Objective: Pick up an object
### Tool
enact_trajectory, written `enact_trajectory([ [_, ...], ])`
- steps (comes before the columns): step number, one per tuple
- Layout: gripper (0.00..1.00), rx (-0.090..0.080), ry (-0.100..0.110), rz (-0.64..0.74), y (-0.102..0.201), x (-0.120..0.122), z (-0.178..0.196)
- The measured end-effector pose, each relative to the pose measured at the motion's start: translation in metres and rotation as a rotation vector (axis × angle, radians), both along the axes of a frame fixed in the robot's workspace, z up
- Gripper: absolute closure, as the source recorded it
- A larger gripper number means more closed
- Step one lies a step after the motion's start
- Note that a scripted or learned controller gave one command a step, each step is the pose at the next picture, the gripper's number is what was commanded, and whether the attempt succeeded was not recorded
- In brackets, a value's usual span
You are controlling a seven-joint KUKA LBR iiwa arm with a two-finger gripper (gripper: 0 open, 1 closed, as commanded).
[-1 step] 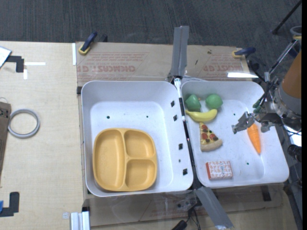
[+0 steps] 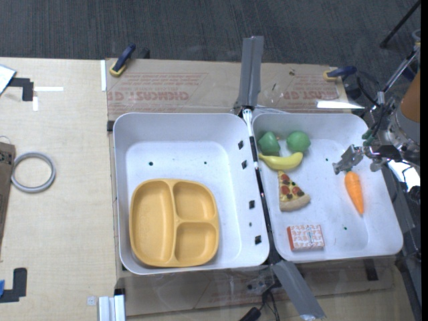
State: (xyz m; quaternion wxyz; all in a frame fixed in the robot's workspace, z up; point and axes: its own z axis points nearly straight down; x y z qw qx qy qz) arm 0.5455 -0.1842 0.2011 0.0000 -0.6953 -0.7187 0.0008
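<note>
**Gripper poised by the carrot in the right bin**

Camera view: From where I stand, the grey two-finger gripper [image 2: 349, 160] hangs low at the three o'clock edge of the right shallow white bin [image 2: 374, 246]. Its fingers look spread, with nothing between them. The small orange plastic carrot [image 2: 354, 191] lies just below it, toward five o'clock, apart from the fingertips. That carrot seems the likely target. To do this well, I reckon the gripper should centre over the carrot's thicker end and close across its width, not along it. Further off at nine o'clock sit the yellow toy banana [image 2: 281, 160], the toy pizza slice [image 2: 291, 192] and a small red-printed box [image 2: 305, 237]; its print is too small to read. The left bin [image 2: 127, 179] holds a yellow divided plate [image 2: 175, 222]. The cardboard [image 2: 174, 89] behind bears faint red lettering I cannot read.
</note>
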Motion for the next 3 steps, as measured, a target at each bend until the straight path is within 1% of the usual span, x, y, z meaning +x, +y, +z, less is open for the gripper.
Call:
enact_trajectory([
  [1, 0.00, 0.012, -0.003, 0.038, -0.029, 0.015, -0.109],
  [2, 1.00, 0.004, -0.002, 0.034, -0.033, 0.014, -0.100],
  [3, 1.00, 0.000, -0.001, -0.037, -0.005, 0.000, 0.001],
])
